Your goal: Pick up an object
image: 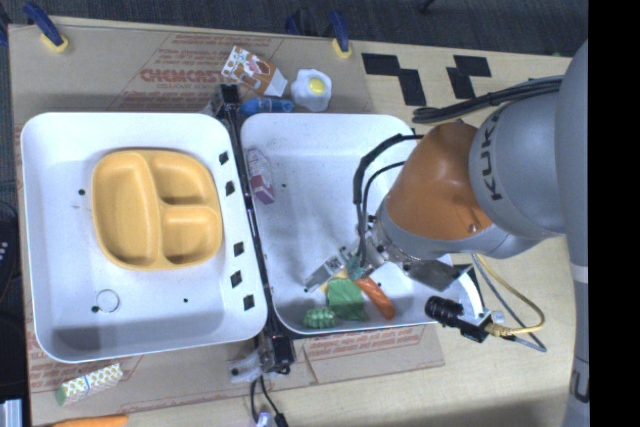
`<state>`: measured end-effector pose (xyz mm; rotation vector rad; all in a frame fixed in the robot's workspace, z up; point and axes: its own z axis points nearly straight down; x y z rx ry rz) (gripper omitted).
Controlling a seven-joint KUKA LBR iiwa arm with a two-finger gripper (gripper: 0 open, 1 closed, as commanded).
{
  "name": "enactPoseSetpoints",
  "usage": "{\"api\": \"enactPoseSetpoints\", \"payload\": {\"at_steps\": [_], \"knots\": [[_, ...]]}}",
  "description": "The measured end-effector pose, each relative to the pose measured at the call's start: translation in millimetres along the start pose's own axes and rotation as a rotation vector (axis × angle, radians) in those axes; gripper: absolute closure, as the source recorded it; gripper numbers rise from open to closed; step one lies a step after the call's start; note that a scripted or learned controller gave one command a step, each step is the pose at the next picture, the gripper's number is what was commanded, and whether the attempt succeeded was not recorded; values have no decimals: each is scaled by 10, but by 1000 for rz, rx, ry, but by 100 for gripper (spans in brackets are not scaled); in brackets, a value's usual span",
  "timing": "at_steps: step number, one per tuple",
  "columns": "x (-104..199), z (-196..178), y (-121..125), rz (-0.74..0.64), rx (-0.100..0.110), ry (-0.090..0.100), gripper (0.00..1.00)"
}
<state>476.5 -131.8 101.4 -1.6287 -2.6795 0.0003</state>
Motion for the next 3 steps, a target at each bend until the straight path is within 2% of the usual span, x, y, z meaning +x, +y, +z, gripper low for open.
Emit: {"api": "enactPoseSetpoints", "payload": {"at_steps": [1,2,3], "knots": [[-159,98,-88,-197,0,-1,0],[-702,-326,-367,-311,-1,-5,0],[-785,79,-217,-399,-2,-6,0]]}}
